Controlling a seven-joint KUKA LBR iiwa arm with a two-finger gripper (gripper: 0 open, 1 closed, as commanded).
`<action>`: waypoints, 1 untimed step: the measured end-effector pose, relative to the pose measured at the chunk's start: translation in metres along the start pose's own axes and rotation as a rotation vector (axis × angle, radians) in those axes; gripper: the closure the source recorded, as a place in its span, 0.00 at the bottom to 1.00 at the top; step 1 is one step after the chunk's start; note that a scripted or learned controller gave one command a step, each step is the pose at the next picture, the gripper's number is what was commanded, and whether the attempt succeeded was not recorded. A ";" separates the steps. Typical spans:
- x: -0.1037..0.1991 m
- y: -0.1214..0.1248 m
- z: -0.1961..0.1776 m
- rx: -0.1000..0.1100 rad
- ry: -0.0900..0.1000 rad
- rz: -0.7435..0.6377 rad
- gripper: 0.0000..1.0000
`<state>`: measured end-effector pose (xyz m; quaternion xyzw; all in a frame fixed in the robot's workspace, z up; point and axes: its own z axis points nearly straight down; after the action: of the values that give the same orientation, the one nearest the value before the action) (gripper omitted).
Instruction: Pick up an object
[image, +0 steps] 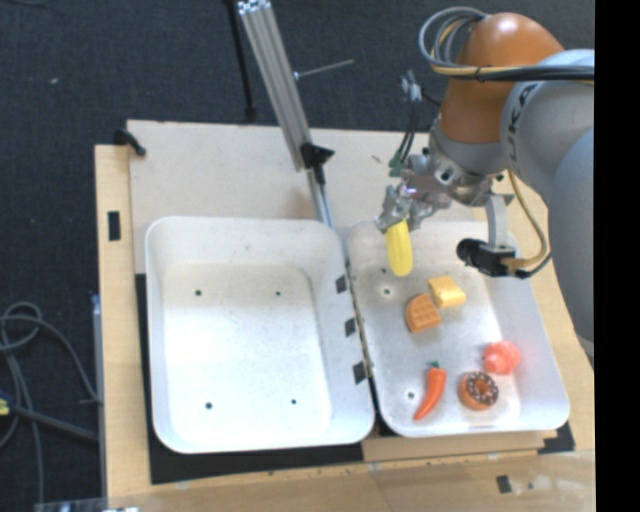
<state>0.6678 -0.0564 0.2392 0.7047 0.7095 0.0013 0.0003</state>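
Over the right bin (530, 330), which holds a cheese wedge (447, 292), waffle (422, 314), chili pepper (430, 392), donut (479, 390) and pink piece (501, 357), the hand (400, 222) grips a corn cob (399, 248) hanging from its fingers

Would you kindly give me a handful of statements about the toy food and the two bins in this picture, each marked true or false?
1. The end effector has the yellow plastic corn cob between its fingers, above the right white bin. True.
2. The orange plastic carrot with a green top lies in the left white bin. False: it lies in the right bin, beside the round chocolate-frosted toy doughnut.
3. The yellow cheese-like block touches the orange waffle-textured piece. True.
4. The pinkish-red round toy sits on top of the doughnut. False: it rests on the bin floor just behind it.
5. The arm reaches in from the left. False: from the right.
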 end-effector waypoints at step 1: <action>0.055 0.002 -0.008 0.000 0.000 0.000 1.00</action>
<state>0.6693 -0.0018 0.2468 0.7045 0.7097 0.0016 0.0003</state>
